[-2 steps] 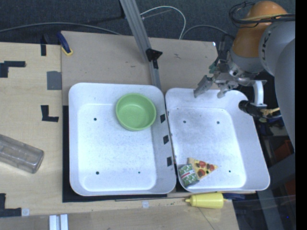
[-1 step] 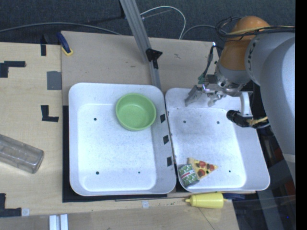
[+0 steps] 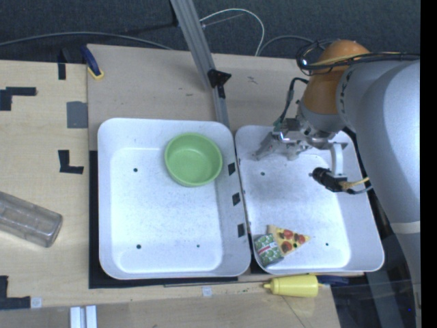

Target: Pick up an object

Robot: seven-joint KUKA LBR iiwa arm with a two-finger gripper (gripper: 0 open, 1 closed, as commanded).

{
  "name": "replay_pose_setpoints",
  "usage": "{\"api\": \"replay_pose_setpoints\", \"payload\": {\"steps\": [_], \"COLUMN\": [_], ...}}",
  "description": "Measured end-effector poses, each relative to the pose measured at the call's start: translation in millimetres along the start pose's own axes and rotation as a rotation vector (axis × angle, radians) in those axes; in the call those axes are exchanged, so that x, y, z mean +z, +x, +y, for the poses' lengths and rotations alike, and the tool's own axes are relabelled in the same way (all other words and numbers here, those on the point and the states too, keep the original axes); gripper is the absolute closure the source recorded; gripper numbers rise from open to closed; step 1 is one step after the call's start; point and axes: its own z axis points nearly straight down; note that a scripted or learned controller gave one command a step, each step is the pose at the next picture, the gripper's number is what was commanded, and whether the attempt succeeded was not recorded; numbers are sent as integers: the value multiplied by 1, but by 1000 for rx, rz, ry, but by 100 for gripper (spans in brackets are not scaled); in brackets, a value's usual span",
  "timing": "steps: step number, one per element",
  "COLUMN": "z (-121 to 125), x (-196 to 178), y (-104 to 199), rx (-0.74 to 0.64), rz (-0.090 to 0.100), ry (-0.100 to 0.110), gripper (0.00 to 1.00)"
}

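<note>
The right bin serves as reference. The hand is positioned over the far left corner of the right bin, above bare white floor, with the grey arm entering across that bin's far right side. Whether the hand is apart or together cannot be told from this view. Candidate objects: a pizza slice toy lies flat in the near left part of the right bin, and a green packet lies touching it, against that bin's near left corner; both are well apart from the hand. A green bowl sits upright in the left bin, which adjoins the right bin. On the counter, a yellow bottle lies just outside the right bin's near edge. A clear cylinder lies far left of the right bin, beyond the left bin.
</note>
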Motion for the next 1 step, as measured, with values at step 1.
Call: {"api": "replay_pose_setpoints", "payload": {"steps": [1], "z": [0], "x": [-12], "y": [1], "rx": [-1], "rz": [1], "ry": [0], "gripper": [100]}}
